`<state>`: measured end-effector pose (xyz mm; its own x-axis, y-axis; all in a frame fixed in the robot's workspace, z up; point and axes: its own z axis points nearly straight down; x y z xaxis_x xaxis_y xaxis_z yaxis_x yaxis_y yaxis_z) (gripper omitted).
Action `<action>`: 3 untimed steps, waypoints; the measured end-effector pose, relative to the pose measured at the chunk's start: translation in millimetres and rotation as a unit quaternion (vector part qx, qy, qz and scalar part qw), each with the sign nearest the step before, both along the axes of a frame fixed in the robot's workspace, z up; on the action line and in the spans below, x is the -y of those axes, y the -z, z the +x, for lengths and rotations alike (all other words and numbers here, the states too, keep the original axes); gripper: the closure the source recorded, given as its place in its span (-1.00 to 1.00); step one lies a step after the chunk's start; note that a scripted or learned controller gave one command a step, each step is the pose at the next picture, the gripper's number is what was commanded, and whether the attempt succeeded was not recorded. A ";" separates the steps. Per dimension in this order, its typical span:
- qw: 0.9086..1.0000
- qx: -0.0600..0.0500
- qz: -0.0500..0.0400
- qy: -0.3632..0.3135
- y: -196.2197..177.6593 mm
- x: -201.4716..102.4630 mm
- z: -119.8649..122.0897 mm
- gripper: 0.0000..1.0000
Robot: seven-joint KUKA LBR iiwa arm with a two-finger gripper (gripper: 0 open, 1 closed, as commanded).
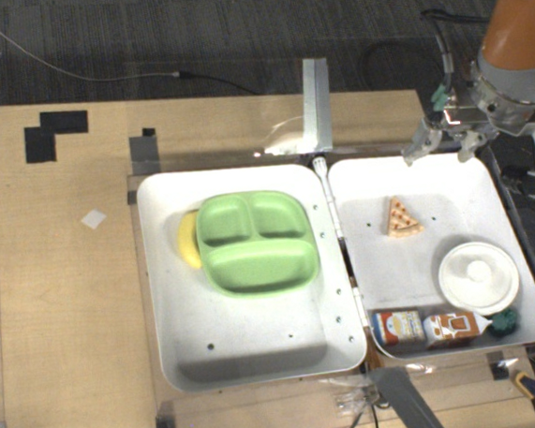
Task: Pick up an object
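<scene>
Left to right: a green tray (254, 241) over a yellow item (187, 241) in the left bin (182, 348); in the right bin (370, 198), a pizza slice (401, 217), a white bowl (478, 276) and a carton (426, 327); the gripper (446, 141) hangs at the bin's far rim, fingers apart, empty. Likely best: centre over the isolated slice, descend straight, close low; the slice is thin.

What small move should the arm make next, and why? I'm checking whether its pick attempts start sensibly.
Probably swing the gripper forward and down over the pizza slice. The gripper sits at the far rim of the right bin, above no object, while the slice lies alone on bare floor, apart from the white bowl and the carton, so it looks the easiest target.
</scene>
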<state>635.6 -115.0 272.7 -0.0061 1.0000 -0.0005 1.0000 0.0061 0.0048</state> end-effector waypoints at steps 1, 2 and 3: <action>1.000 -0.001 0.000 -0.020 113.7 -19.3 -10.2 -1.00; 0.998 0.001 -0.001 -0.059 185.3 9.3 -11.9 -1.00; 0.998 0.005 -0.002 -0.059 172.2 9.4 -9.4 1.00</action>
